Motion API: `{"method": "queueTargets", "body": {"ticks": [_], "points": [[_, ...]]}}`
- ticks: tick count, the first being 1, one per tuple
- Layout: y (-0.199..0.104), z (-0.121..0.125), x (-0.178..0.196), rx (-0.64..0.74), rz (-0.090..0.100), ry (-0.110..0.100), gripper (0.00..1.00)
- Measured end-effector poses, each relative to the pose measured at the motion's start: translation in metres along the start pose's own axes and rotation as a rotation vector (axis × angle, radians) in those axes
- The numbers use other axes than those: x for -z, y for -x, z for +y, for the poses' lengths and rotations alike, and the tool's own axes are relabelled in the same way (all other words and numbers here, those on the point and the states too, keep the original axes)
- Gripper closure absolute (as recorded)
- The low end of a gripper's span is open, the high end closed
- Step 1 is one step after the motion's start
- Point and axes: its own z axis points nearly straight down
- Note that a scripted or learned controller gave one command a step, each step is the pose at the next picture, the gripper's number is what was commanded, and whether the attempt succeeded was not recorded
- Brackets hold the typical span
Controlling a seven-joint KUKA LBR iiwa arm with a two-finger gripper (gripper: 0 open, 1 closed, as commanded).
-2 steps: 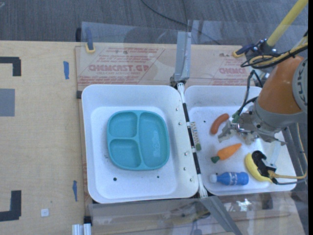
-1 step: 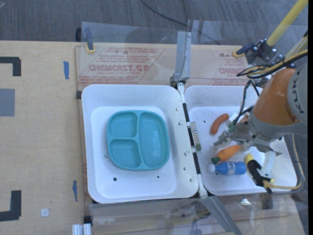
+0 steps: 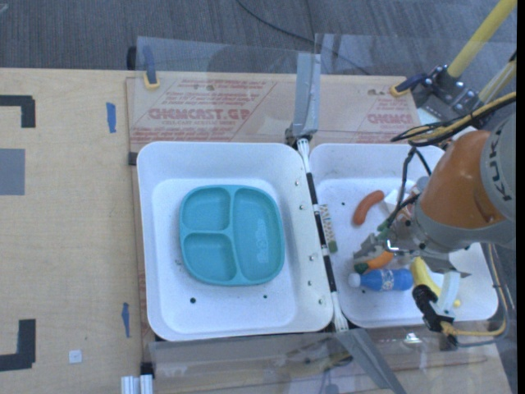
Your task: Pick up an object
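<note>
From above, the grey arm with its orange band [image 3: 466, 189] reaches in from the right over the right-hand shallow white bin [image 3: 344, 167]. Its two-finger gripper [image 3: 371, 251] is low in that bin, and how far it is open cannot be told. A small orange carrot-shaped piece [image 3: 380, 260] lies right at the gripper's tip, touching or just under it; whether it is gripped is unclear. A blue plastic bottle with a white cap [image 3: 384, 281] lies on its side just below the gripper. An orange sausage-shaped toy [image 3: 367, 206] lies above it, apart. The left-hand white bin [image 3: 156, 220] holds a teal divided plastic plate [image 3: 232, 235].
</note>
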Motion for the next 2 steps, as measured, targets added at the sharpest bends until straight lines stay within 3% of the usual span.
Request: {"method": "queueTargets", "body": {"ticks": [1, 2], "points": [[0.001, 0.001, 0.008, -0.002, 0.000, 0.000, 1.00], [-0.089, 0.017, 0.093, -0.083, 0.001, -0.018, 1.00]]}}
